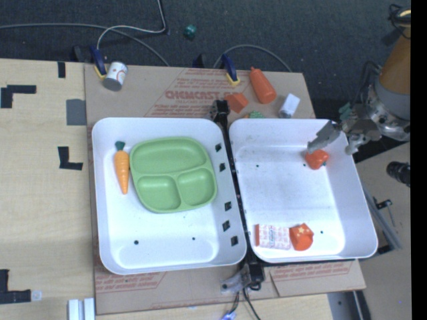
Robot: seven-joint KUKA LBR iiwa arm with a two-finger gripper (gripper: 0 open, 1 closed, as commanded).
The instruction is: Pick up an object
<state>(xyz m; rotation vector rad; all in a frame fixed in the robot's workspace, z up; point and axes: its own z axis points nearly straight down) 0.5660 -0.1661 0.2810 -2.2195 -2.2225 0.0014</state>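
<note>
At right of frame, two white bins (pixel 107 199) sit side by side. One gripper (pixel 328 137) hangs over the right bin's upper right; whether it pinches is unclear. One small orange object (pixel 316 158) lies just below-left of it. Elsewhere: one green plate (pixel 175 174), one carrot (pixel 122 169), one red toy (pixel 302 237), one packet (pixel 273 236).

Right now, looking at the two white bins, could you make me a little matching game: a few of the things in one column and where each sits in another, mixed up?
Things:
1. carrot
2. green divided plate
3. red-and-white packet
4. small orange piece

Places:
A. right bin, near its front edge
B. left bin, middle
C. right bin, far right part, by the end effector
D. left bin, along its left side

Pairs: 1-D, 2-B, 3-A, 4-C
</note>
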